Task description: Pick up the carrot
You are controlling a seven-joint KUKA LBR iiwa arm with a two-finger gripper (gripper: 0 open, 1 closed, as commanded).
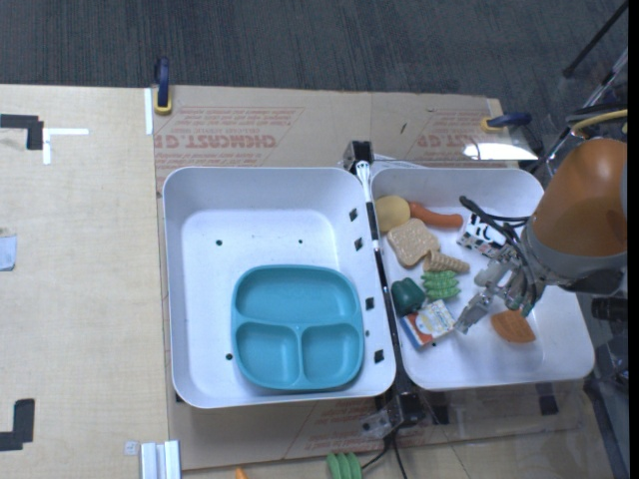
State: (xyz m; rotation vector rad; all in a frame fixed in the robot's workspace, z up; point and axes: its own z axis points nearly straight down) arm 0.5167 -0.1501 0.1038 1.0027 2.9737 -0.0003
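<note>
While tool hovers low in right bin, finger spread unclear; carrot lies apart.

Even overhead light, soft shadows, slightly blurry.

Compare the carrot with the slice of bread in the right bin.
The carrot is orange, slim and elongated; the slice of bread is tan, broad and flat. The carrot lies near the right bin's far wall beside a yellow food piece; the bread sits nearer the middle, amid other toy foods. Both lie apart from the gripper.
</note>
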